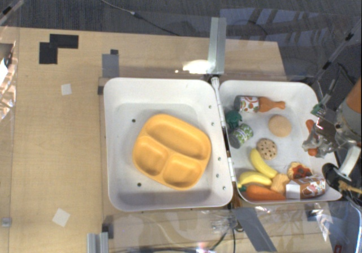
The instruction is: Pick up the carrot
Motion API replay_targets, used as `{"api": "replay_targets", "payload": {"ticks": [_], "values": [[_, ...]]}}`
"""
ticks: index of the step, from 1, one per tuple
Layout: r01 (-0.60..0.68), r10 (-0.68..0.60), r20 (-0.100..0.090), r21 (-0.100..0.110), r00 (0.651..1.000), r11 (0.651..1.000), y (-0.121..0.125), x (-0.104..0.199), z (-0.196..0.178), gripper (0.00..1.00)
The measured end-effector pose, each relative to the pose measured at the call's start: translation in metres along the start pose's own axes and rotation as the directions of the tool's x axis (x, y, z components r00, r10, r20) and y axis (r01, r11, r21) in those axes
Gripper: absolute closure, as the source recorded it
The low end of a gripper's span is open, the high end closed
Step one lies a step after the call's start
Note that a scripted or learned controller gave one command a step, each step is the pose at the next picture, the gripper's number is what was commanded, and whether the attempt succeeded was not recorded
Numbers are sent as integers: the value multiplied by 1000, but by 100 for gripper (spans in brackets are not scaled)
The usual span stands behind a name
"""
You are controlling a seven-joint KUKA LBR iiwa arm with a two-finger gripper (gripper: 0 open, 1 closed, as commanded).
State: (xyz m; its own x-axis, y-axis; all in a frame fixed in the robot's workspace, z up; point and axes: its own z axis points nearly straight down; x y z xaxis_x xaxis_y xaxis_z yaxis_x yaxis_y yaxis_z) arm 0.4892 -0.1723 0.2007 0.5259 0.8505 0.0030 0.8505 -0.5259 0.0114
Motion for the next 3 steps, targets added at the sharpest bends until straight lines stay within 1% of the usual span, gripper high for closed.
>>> {"api": "replay_targets", "payload": {"ticks": [1,2,3], "values": [[-79,79,5,15,997,997,-5,0,77,100],[-184,184,0,5,983,983,-4,5,99,100],[159,-159,-1,11,987,987,-34,65,101,100]]}}
